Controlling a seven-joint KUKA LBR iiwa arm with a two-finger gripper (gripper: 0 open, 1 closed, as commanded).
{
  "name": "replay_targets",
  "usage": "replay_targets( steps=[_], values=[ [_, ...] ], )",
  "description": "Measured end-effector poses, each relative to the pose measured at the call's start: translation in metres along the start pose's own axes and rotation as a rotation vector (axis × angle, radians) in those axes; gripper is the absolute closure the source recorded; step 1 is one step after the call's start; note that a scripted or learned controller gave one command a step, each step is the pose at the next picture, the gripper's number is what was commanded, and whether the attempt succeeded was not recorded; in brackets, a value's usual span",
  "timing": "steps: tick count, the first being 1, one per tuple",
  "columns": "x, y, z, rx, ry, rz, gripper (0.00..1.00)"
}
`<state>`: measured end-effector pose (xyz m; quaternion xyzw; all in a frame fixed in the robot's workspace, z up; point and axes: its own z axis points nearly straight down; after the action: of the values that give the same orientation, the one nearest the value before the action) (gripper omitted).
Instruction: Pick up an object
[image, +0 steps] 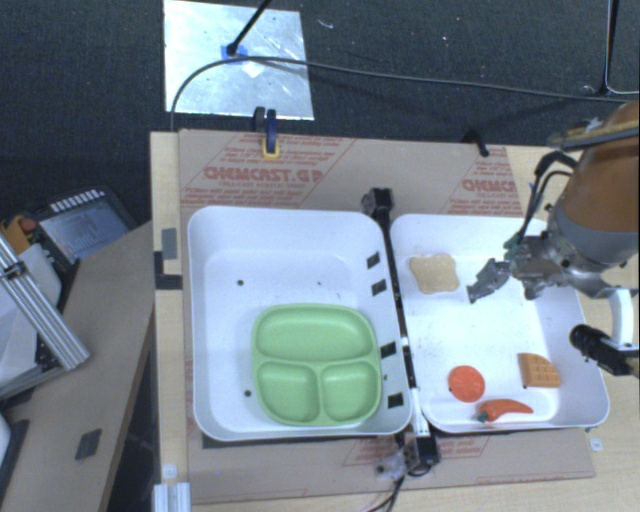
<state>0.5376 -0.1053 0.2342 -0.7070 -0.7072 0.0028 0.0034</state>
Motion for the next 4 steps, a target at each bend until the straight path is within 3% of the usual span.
replay_targets(
  steps=[1, 4],
  values=[
    [0.000, 0.002, -0.005, -0.010, -0.001, -0.002, 0.00],
    [0.007, -0.006, 0.152, -0.006, 0.000, -0.001, 0.00]
  ],
)
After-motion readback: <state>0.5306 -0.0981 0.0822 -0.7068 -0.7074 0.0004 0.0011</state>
